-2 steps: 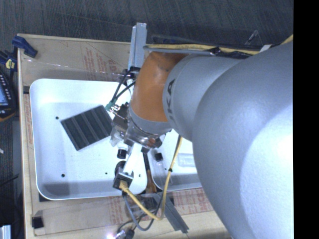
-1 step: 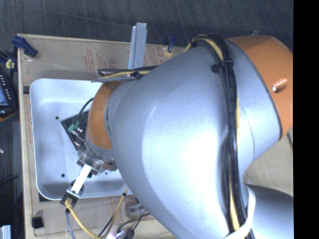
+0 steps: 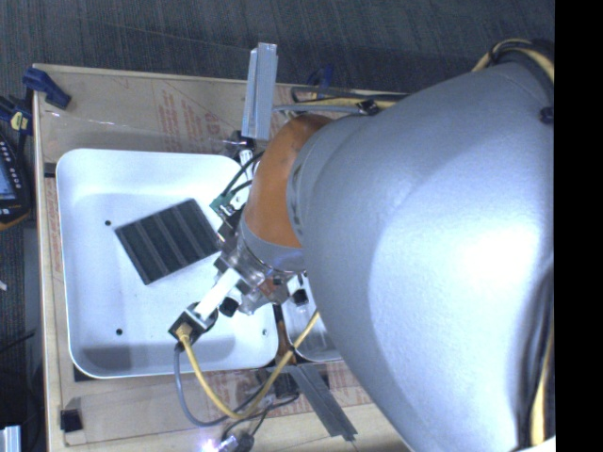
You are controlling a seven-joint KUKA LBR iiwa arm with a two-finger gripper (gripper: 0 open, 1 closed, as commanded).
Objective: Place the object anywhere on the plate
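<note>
Left white bin [image 3: 71, 252] sits on the plywood desk [image 3: 141, 111], rim rounded, floor mostly bare. One dark ribbed panel [image 3: 170, 240] lies flat on the bin floor, upper middle, turned at a slant so its long edges run from lower left to upper right; parallel grooves are visible across its top. Two small dark dots on the bin floor, one [image 3: 108, 223] just off the panel's left corner, one [image 3: 119, 331] nearer the front wall. The grey arm [image 3: 424, 252] comes in from the right and covers most of the right bin [image 3: 318, 345], of which a pale sliver shows under the wrist. The orange band [image 3: 273, 186] sits over the left bin's right wall. The gripper [image 3: 247, 288] hangs low by the left bin's right side, below and to the right of the panel. The panel's right corner is near the wrist housing but apart from it, nothing bridging the two. Whether the gripper is clenched or released cannot be told from this angle; the wrist hides it. The panel is not in its grasp. A blue clamp [image 3: 42, 85] sits at the desk's far left corner, and a metal upright post [image 3: 261, 88] stands behind the bin.
</note>
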